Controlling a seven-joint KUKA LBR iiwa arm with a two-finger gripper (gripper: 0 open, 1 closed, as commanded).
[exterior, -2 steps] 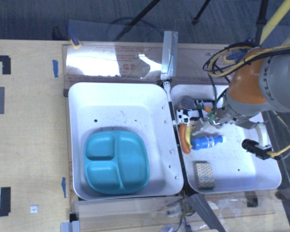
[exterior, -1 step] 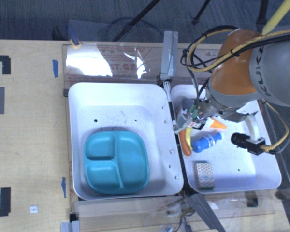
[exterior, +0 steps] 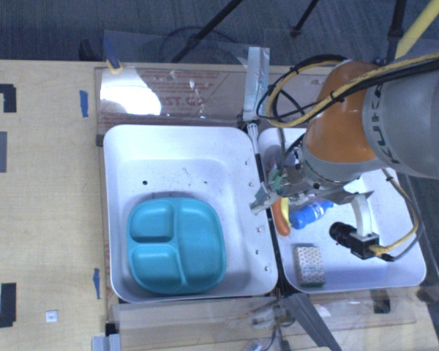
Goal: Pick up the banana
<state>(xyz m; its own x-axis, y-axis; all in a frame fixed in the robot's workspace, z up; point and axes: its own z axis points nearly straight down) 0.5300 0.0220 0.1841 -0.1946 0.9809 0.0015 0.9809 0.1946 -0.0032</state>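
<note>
Gripper (exterior: 272, 193) over bin divider (exterior: 266, 229) | orange item (exterior: 281, 218), blue item (exterior: 308, 214) just beside

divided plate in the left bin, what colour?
Teal blue, plain. The divided plate shows best in the camera view, in the left bin.

Two white bins are sitting side by side: the left bin (exterior: 124, 152) is holding one teal divided plate (exterior: 177, 244), while the right bin (exterior: 402, 269) is holding one orange item (exterior: 281, 218), one blue object (exterior: 307, 215) and one speckled block (exterior: 309, 263) toward six o'clock.
</note>
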